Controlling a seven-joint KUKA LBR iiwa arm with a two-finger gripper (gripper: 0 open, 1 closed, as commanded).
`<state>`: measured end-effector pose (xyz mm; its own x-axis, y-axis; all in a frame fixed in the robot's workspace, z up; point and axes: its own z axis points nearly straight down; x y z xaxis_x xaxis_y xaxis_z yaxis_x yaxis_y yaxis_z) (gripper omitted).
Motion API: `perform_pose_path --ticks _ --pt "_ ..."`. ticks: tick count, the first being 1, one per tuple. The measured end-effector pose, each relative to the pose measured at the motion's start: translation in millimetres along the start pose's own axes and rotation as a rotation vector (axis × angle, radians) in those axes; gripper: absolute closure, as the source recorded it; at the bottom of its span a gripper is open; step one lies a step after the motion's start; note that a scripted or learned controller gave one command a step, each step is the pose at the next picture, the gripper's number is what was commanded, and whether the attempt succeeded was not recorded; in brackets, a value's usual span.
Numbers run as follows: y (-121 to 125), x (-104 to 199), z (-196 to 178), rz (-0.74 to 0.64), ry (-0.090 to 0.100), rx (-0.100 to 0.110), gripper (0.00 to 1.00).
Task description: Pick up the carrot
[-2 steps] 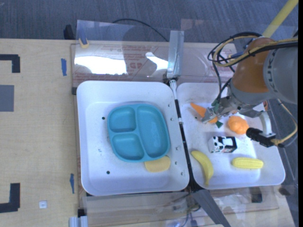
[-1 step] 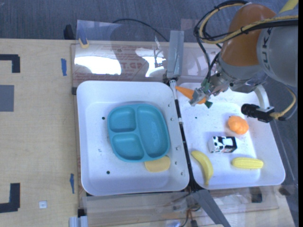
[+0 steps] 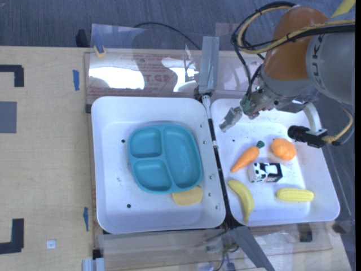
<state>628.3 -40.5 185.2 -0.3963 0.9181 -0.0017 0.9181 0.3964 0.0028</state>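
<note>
The gripper (image 3: pixel 232 117) hangs above the upper left part of the right bin (image 3: pixel 321 168), close to the divider between the bins; its two fingers (image 3: pixel 225 122) appear parted with nothing between them, so it is released and carrying nothing; the carrot (image 3: pixel 246 156) lies just below and a little to the right of the fingertips, apart from them, flat on the bin floor, tilted with its green top up-right and its narrow tip down-left. Judged from its look, the carrot is a light, rigid toy with a smooth, likely slippery skin; the taper suggests a grasp across the thicker upper half, fingers set square to its long axis, since a pinch near the tip would probably squeeze it out. Neighbours crowd one side; an orange fruit (image 3: pixel 282 149) sits near the green top, a black-and-white toy (image 3: pixel 266 173) lies just beside the carrot's lower right flank, a banana (image 3: pixel 242 196) lies below and a corn cob (image 3: pixel 294 195) further right. The open room is on the carrot's left and upper side, toward the divider wall; that wall limits finger travel on the left. The left bin (image 3: pixel 107 168) holds a blue compartment plate (image 3: pixel 165 157) and a yellow piece (image 3: pixel 187 196), well apart from the work.
</note>
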Motion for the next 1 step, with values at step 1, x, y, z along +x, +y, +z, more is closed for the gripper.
perform_pose_path --ticks 1 --pt "-94.1 -37.6 77.6 0.000 0.003 0.010 0.00"
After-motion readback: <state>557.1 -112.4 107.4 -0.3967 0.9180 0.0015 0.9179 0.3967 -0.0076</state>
